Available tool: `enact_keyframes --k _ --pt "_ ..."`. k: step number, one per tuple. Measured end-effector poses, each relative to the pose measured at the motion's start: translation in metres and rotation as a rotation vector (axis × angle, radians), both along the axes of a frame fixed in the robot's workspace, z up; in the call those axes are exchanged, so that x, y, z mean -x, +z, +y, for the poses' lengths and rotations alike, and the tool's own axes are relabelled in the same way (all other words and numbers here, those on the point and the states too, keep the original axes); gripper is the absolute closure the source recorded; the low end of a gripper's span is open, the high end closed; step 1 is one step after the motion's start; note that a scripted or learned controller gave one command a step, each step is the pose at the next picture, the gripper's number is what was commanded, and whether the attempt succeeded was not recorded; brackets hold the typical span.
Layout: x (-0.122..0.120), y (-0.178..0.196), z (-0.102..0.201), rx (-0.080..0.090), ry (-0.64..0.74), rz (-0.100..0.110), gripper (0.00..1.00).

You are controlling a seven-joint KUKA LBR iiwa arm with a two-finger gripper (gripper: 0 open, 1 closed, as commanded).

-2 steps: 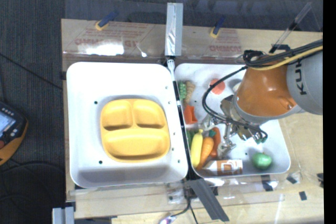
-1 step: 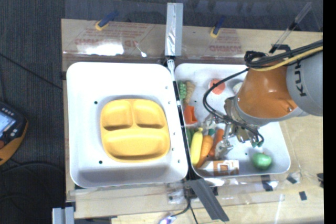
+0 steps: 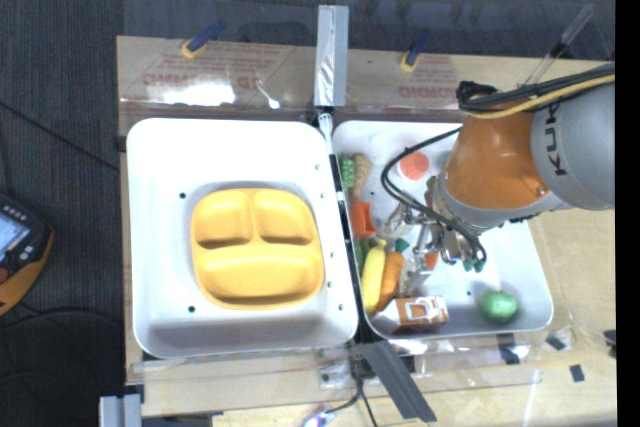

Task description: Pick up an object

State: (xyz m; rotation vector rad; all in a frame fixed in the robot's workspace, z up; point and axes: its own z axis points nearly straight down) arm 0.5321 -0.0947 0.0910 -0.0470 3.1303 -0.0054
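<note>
Nearest the camera in the right bin (image 3: 535, 260), along its near wall, lie a small orange-and-white carton (image 3: 421, 312) and, to its right in the near right corner, a green ball-like fruit (image 3: 498, 306), the two well apart. Just beyond the carton, against the bin's left wall, a yellow banana (image 3: 372, 278) lies beside an orange carrot-like piece (image 3: 392, 272), the two touching along their lengths. The hand (image 3: 437, 245) hangs over the middle of this bin, just right of the carrot piece, with loose wires and small green parts around it; whether it is apart, together or clamped on anything cannot be told, since the orange band of the arm (image 3: 510, 165) covers much of it from above. Farther along the left wall sit a small red piece (image 3: 361, 216) and then a green-and-tan corn-like item (image 3: 352, 169) near the far left corner. A white disc with a red centre (image 3: 413, 166) rests toward the far wall, partly beside the arm. The left bin (image 3: 160, 215) holds a yellow divided tray (image 3: 258, 245) lying flat at its middle. Both bins sit side by side on the brown worktop (image 3: 140, 75), which carries two small yellow-and-blue clips (image 3: 203, 38) at its far edge.
</note>
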Motion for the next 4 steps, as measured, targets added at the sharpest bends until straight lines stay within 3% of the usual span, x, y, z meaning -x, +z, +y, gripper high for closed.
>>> enact_keyframes --k 1,2,3,4 --pt "0.026 0.005 0.0 0.001 -0.108 -0.038 0.0" --pt "-0.05 0.0 -0.002 0.001 0.05 -0.004 0.0" --pt "-0.045 0.0 -0.003 -0.001 0.015 -0.008 0.0" --pt "-0.024 0.0 -0.003 -0.003 -0.049 -0.009 0.0"
